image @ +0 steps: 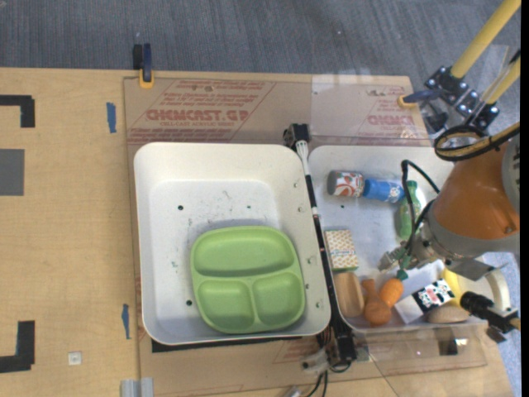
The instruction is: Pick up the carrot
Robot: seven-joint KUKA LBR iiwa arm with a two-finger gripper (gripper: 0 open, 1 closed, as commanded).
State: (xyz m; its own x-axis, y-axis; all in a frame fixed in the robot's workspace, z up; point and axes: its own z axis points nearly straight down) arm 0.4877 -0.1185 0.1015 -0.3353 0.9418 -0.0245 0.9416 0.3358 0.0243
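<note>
red print reading "chemcast gp" stands on the clear sheet (pixel 202 110) behind the bins.

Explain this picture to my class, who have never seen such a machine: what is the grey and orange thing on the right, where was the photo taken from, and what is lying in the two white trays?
The photo comes from one camera fixed above a bench, looking down at a slant. The grey and orange shape is a robot arm reaching in from the right. Its gripper, a two-finger hand, sits low over the right bin, just above the carrot. I cannot tell whether it has hold of anything.

The left bin holds a green divided plate. The right bin holds toy food: the orange carrot with green leaves, a bread roll beside it, a checked cracker, a can lying on its side and a blue object next to it.
</note>
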